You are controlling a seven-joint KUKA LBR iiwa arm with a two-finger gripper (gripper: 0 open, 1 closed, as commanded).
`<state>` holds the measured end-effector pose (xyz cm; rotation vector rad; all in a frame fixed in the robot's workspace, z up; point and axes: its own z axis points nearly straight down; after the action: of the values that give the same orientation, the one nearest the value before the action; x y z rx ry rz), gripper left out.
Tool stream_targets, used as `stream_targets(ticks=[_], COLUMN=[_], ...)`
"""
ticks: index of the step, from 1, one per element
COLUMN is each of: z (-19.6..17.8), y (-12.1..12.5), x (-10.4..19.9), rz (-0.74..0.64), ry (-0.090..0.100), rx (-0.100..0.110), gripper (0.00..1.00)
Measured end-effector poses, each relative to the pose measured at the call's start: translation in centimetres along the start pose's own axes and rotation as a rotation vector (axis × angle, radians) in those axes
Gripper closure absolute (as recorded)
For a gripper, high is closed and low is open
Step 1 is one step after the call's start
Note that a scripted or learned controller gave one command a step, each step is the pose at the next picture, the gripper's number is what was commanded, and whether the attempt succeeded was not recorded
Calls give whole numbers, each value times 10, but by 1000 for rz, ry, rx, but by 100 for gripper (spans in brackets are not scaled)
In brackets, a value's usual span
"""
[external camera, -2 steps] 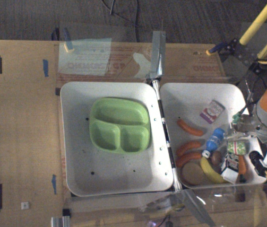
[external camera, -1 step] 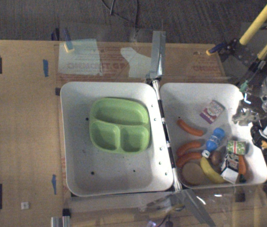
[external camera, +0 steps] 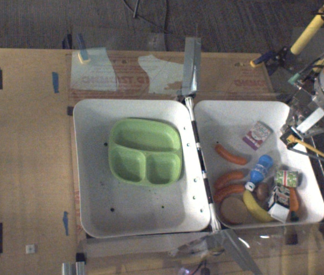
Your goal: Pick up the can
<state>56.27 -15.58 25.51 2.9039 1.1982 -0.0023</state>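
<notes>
The can, small with a green and white label, lies in the right bin near its right wall, among other items. It sits between a blue bottle on its left and a black and white carton below it. My gripper hangs over the right bin's upper right rim, above and to the right of the can and apart from it. Nothing shows in its grasp.
The right bin also holds a pink packet, orange sausages, a banana, a brown disc and a carrot. A green divided plate lies in the left bin.
</notes>
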Motion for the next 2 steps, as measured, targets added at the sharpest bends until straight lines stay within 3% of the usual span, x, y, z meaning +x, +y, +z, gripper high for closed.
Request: stream_targets(ticks=[1,2], z=[-25,-75], y=[86,112], x=[49,34], rz=[-155,-299], ry=[0,0], rx=[-1,-4], gripper=[100,100])
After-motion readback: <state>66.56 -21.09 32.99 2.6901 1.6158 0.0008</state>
